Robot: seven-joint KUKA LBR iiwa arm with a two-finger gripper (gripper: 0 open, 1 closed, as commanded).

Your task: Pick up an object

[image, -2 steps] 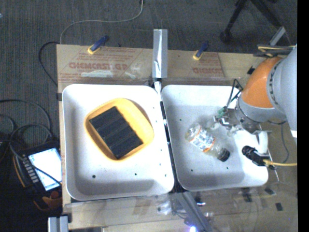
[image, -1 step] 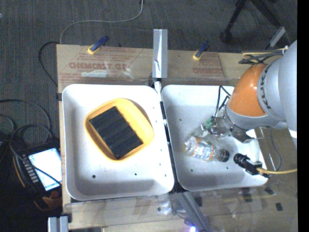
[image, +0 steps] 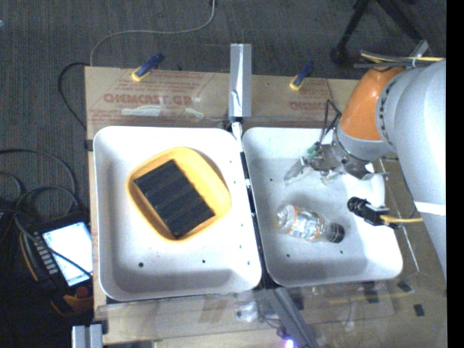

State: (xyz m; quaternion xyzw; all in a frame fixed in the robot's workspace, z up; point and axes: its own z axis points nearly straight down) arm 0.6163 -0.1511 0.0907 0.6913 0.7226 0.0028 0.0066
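My gripper (image: 308, 167) hovers far of the bottle (image: 310, 225), fingers apart; I'd drop squarely across its middle.

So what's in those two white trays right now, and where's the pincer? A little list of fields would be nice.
left bin: a yellow dish holding a dark ridged block
right bin: a clear plastic bottle lying on its side
pincer: over the right bin's far part, apart from the bottle
arm: reaching in from the right
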